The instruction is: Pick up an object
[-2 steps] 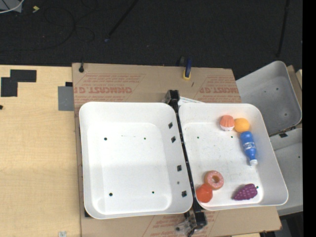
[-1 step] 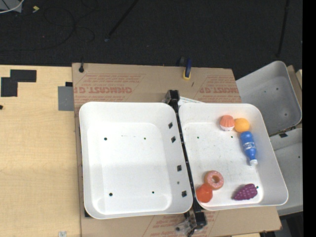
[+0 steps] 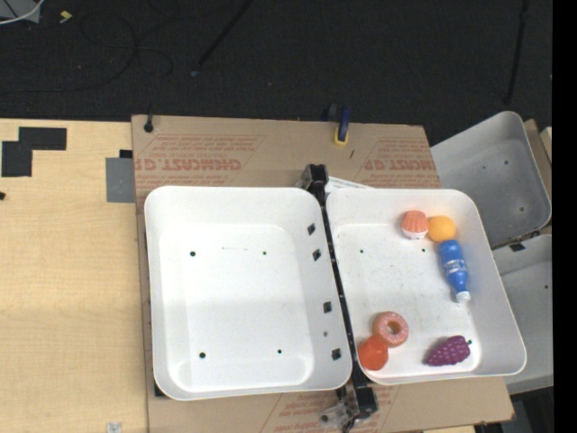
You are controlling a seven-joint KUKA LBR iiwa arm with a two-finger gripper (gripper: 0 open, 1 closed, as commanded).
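The right bin holds several small items. A pink cupcake-like toy and an orange fruit sit side by side near its far edge. A blue bottle lies just below them, pointing toward the near side. A pink-frosted donut rests near the front, touching a red tomato-like ball at the front left corner. A purple bunch of grapes lies at the front right.
The left bin stands beside the right one, joined by a black clamp strip. Both rest on a cardboard sheet over a wooden bench. A grey metal plate is at the right.
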